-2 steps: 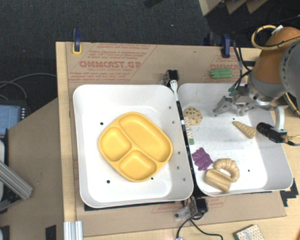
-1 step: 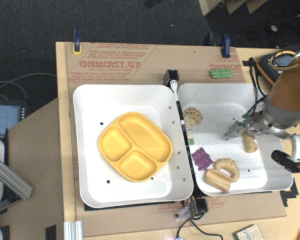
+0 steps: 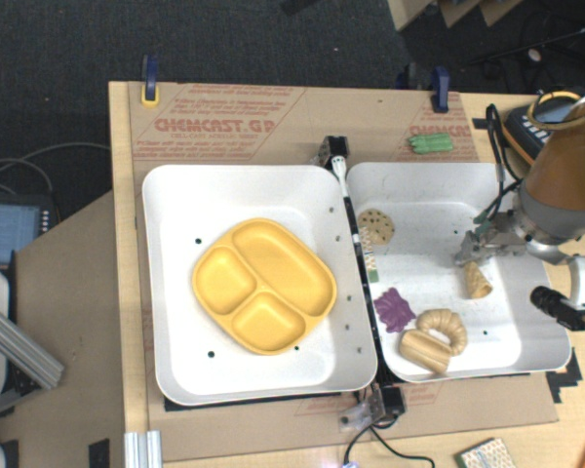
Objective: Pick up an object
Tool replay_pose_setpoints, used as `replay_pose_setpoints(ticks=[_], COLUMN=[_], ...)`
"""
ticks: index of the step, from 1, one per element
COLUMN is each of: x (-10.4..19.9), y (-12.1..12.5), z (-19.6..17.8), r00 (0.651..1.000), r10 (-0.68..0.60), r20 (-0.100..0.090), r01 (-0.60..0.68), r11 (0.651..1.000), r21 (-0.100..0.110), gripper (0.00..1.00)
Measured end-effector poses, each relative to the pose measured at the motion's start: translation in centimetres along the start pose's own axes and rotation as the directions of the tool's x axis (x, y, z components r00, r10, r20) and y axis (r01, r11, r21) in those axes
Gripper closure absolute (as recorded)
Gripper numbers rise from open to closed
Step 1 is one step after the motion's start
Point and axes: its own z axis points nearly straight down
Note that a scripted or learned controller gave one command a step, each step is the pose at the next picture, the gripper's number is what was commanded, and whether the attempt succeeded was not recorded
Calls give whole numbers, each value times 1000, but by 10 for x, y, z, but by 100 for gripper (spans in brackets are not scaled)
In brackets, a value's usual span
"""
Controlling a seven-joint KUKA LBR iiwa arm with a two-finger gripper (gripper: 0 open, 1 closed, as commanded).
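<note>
In the right bin [image 3: 526,354], a speckled cookie [image 3: 375,227] lies flat near the left wall. A purple toy [image 3: 393,309] sits lower left, a bagel [image 3: 443,327] and bread roll [image 3: 424,350] touch near the front edge, and a tan piece [image 3: 478,281] lies mid-right.

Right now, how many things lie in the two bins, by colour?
Yellow: 1, divided plate
Tan: 3, cookie, bread piece, bagel with roll
Purple: 1, purple piece
Total: 5
</note>
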Motion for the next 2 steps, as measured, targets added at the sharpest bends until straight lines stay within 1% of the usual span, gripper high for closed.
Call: replay_pose_setpoints(ticks=[1,2], x=[87,144], y=[13,74], z=[10,-97], r00=[1000,1000], r10=[-6,-8], r20=[-3,0], r01=[6,8], r11=[1000,1000], r21=[4,-13], gripper=[100,100])
